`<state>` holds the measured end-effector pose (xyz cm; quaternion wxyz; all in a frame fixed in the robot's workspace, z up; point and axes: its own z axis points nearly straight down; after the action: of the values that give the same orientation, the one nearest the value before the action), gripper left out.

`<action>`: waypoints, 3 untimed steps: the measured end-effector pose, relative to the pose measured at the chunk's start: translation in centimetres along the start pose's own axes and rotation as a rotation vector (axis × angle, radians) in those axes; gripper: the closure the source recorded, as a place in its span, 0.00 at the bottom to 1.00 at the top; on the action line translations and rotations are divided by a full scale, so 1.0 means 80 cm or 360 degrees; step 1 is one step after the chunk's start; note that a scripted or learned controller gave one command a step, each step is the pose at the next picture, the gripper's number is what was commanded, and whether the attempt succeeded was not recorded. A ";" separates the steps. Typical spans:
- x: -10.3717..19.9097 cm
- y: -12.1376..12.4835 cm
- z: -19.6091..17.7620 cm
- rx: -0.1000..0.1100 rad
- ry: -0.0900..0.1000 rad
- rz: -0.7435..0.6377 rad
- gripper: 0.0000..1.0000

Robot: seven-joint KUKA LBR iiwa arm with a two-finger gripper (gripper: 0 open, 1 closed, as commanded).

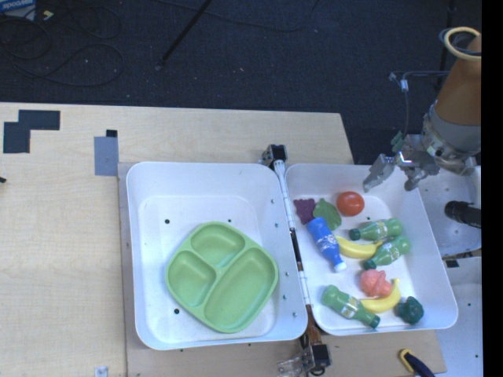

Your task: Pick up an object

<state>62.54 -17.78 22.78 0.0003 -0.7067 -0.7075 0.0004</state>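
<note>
The right bin (pixel 440 285) holds a red tomato (pixel 350 203), a blue bottle (pixel 324 242), purple grapes (pixel 304 208), a green leafy piece (pixel 327 213), three green bottles (pixel 377 230) (pixel 389 251) (pixel 348 305), two bananas (pixel 355 248) (pixel 383 301), a pink piece (pixel 374 282) and a dark green broccoli (pixel 409 311). My gripper (pixel 394 176) hangs above the bin's far right corner, up and right of the tomato. Its two fingers are spread apart with nothing between them.
The left bin (pixel 149 210) carries a green sectioned plate (pixel 222 276). A black clamp (pixel 275 154) sits at the far end of the divider between the bins. The wooden bench (pixel 63 250) stretches to the left.
</note>
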 end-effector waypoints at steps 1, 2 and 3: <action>0.002 0.024 0.169 -0.0004 -0.0002 -0.0005 0.00; 0.003 0.024 0.158 0.0005 0.0001 -0.0009 1.00; 0.061 -0.008 0.033 0.0002 0.0001 -0.0001 1.00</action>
<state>61.88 -12.92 20.16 0.0010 -0.7066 -0.7077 0.0007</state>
